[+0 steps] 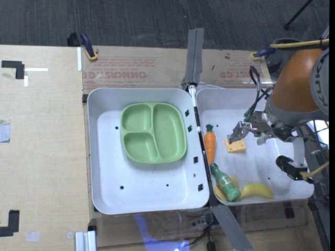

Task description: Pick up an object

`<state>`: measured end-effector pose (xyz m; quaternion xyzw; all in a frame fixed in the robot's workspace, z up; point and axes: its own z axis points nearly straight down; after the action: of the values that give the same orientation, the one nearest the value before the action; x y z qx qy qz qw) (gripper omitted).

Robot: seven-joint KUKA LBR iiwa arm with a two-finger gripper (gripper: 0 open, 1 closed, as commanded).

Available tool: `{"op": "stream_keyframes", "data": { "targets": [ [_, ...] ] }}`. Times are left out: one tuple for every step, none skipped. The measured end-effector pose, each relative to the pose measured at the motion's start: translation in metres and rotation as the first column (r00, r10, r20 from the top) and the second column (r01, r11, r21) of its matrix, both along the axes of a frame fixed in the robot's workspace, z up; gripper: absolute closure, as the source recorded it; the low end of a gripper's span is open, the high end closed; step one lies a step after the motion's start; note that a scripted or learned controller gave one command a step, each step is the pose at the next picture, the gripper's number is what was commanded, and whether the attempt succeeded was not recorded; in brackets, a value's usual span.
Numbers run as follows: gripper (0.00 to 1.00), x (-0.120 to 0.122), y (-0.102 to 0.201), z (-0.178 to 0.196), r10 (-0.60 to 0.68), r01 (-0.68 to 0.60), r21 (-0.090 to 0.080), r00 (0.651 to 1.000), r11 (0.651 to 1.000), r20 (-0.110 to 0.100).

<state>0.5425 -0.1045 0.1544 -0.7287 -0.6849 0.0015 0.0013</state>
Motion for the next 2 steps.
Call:
{"op": "stream_keyframes", "data": {
  "targets": [
    [0.00,-0.030,0.001,-0.064,0.006,-0.006,0.001,1.000,1.000,0.001],
    [0.00,0.003,0.003,-0.063,-0.279,0.279,-0.001,0.960,0.960,0.001]
  ]
}}
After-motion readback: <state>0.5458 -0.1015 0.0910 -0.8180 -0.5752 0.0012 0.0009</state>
